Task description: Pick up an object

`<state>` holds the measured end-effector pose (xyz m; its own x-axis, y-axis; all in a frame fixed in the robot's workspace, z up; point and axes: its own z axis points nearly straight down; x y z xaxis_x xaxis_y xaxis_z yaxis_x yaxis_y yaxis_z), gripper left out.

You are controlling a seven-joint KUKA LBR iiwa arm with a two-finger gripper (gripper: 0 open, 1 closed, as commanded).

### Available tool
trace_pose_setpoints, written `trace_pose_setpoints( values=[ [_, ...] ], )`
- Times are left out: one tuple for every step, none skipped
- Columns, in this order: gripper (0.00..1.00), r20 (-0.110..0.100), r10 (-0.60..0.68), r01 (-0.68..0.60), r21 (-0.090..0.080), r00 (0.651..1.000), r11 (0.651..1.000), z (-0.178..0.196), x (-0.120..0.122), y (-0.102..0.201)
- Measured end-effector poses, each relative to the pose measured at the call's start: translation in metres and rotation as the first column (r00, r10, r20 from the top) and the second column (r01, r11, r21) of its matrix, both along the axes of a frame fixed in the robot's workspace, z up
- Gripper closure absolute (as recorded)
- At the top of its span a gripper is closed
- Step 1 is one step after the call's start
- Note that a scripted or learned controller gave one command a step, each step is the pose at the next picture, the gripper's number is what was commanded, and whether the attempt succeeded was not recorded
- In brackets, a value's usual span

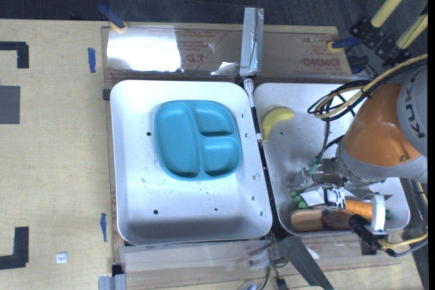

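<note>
Pincer (325, 181) low in right bin (299, 146) over clutter — grip state indeterminate; no pickup confirmed, lift pending.

A single fixed camera looks down at a slant on the pale wooden bench (47, 166), far enough back to take in both shallow white bins: the left one (129, 214), the right one (289, 146) partly under the grey, orange-banded arm (380, 129).
</note>
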<state>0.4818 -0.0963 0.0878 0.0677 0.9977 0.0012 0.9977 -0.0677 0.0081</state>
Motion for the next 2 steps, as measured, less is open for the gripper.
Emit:
trace_pose_setpoints(
  values=[
    [1.0, 0.008, -0.003, 0.003, -0.001, 1.0, 1.0, 0.011, 0.002, -0.001],
    [1.0, -0.003, 0.199, -0.199, -0.001, 0.98, 0.98, 0.098, 0.051, 0.04]
  ],
)
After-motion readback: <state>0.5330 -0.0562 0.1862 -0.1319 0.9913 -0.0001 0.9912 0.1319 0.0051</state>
